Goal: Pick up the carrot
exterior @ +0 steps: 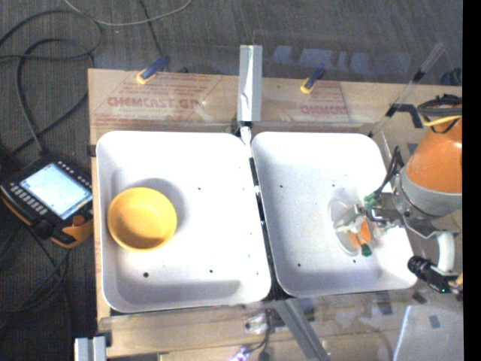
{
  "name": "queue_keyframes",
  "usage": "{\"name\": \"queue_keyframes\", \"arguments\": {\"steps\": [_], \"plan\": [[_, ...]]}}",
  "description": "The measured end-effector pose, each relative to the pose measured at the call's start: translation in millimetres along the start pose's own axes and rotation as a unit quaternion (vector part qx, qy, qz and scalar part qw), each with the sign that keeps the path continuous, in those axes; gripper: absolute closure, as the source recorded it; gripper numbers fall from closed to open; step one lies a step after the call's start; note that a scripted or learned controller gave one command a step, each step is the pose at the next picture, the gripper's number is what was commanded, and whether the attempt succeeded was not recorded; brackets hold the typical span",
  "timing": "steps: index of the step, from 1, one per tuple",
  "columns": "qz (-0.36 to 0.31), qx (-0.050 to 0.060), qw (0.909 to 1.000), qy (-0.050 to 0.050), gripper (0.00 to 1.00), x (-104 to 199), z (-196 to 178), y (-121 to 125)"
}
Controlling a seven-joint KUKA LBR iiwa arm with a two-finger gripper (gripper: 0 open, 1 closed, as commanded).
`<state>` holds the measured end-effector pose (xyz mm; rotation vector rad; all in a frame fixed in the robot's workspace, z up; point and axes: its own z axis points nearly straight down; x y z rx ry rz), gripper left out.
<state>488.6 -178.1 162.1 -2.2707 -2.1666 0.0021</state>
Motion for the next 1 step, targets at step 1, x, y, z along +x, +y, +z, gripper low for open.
{"name": "queue_keyframes", "arguments": {"steps": [1], "plan": [[0.036, -0.012, 0.9993, -0.002, 0.0, -17.8, 41.1, 10.8]]}}
